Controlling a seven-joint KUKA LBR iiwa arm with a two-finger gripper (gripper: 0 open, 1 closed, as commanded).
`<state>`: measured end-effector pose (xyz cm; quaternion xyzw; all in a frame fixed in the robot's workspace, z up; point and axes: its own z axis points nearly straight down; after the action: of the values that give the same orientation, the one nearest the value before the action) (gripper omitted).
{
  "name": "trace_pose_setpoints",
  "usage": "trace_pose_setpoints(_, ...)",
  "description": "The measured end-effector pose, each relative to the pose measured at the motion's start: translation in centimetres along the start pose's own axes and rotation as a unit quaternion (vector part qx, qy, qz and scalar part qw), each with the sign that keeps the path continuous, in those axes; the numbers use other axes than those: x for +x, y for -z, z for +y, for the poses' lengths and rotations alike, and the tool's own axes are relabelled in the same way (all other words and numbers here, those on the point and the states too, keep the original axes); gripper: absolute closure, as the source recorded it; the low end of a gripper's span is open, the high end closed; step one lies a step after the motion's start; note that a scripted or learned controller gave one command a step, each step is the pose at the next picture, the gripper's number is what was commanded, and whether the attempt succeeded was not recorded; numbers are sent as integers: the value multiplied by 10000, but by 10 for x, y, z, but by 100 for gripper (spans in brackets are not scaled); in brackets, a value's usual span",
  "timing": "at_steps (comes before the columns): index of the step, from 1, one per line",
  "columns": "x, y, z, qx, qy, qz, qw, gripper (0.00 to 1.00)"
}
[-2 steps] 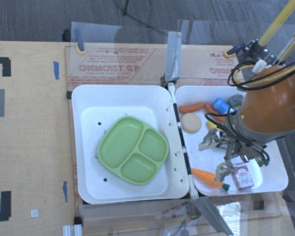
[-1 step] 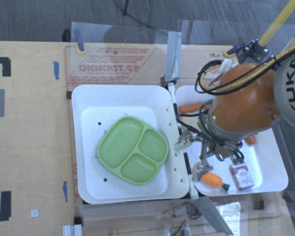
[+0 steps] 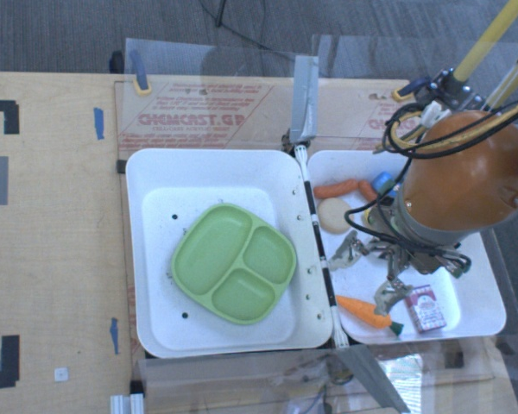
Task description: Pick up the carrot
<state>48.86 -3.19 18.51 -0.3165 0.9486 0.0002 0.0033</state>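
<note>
The orange tapered carrot with a green stem end (image 3: 364,311) lies in the right-hand shallow white plastic bin (image 3: 492,313), near its front wall. Its long axis runs left to right, tilted slightly. The end effector (image 3: 388,274) is seen just above it, fingers spread, nothing gripped.

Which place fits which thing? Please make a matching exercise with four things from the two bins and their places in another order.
Things:
1. green divided plate
2. carrot
3. small red box
4. gripper

Places:
A. near edge of the right bin, beside the carrot's green end
B. above the right bin, over its middle
C. in the left bin
D. near edge of the right bin, close to the divider

Pairs: 1-C, 2-D, 3-A, 4-B
</note>
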Motion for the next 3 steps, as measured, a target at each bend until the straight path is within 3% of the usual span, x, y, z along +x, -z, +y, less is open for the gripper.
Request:
trace_pose_setpoints(1,0,0,0,0,1,0,10000,0)
trace_pose_setpoints(2,-19,0,9,-2,452,-4,9990,0)
trace_pose_setpoints(3,-14,0,17,-11,819,15,9966,0)
